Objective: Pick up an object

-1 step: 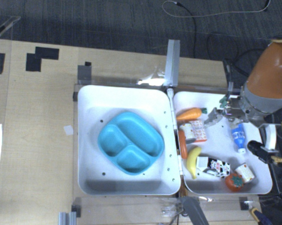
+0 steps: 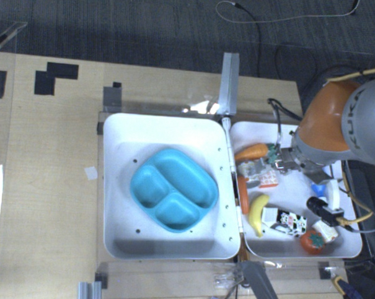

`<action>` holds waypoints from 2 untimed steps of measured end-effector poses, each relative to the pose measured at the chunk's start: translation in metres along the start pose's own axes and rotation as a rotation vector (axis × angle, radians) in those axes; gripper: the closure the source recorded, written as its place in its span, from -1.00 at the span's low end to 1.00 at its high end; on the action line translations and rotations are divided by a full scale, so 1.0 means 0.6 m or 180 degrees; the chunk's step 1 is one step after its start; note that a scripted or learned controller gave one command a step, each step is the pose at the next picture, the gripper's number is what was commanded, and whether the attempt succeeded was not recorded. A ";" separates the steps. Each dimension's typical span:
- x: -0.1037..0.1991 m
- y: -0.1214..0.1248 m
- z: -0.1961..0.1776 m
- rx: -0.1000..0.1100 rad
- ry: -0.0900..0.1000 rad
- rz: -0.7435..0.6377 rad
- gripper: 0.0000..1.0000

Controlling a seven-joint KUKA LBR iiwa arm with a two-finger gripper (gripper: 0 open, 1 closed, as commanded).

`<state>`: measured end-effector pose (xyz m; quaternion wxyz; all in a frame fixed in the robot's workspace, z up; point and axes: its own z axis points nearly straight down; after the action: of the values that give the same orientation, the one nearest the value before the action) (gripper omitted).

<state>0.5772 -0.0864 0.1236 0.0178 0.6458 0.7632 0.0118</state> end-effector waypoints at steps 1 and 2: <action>-0.040 0.021 0.056 0.0076 0.0006 0.0013 -1.00; -0.034 0.026 0.038 0.0068 0.0018 -0.0002 1.00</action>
<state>0.5968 -0.1040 0.1017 0.0088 0.6457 0.7636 0.0055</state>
